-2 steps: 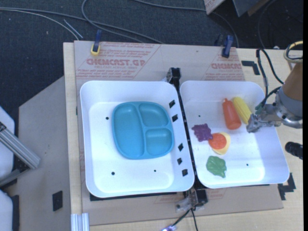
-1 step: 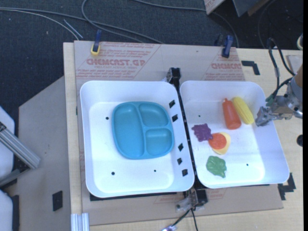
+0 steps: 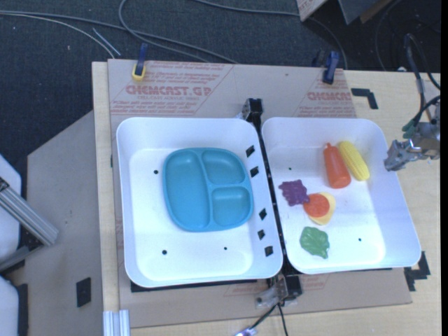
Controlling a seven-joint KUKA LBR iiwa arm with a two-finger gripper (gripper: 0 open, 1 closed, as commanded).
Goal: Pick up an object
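The right bin (image 3: 381, 208) holds several toy foods: an orange carrot-like piece (image 3: 336, 166), a yellow corn cob (image 3: 354, 160) beside it, a purple grape bunch (image 3: 295, 192), a round orange and yellow piece (image 3: 319, 207), and a green piece (image 3: 314, 241). My gripper (image 3: 399, 155) hangs at the right bin's right rim, to the right of the corn and apart from it. Nothing shows between its fingers.
A blue divided plate (image 3: 208, 188) lies in the left bin (image 3: 140, 250). A black divider strip with clips (image 3: 260, 180) runs between the bins. Blue and yellow clamps (image 3: 330, 67) hold the cardboard base at the back. Cables lie on the dark floor beyond.
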